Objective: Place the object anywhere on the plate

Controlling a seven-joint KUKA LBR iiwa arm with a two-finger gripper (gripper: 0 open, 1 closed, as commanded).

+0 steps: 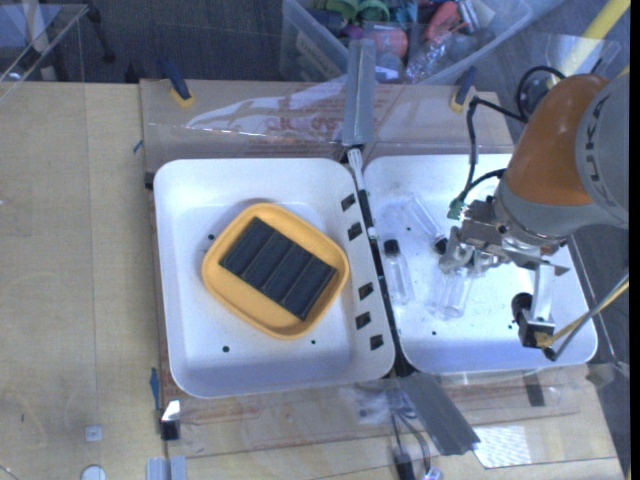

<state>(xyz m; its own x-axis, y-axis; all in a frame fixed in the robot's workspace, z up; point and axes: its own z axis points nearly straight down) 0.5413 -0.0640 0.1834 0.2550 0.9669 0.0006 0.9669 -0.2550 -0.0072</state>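
Note:
A yellow square plate (222, 286) lies tilted in the left bin (185, 198). A dark grey ridged slab (278, 263) rests flat on the plate and covers most of its middle. My gripper (463, 261) hangs low over the middle of the right bin (500, 348), well to the right of the plate. A clear plastic piece (450, 294) lies on the bin floor just below the gripper. Whether the two touch is hard to see.
More clear plastic pieces (398, 273) and a small black cap (391, 247) lie near the right bin's left wall. A divider with black clips (362, 258) separates the bins. A tub of coloured toys (400, 8) stands behind the bench.

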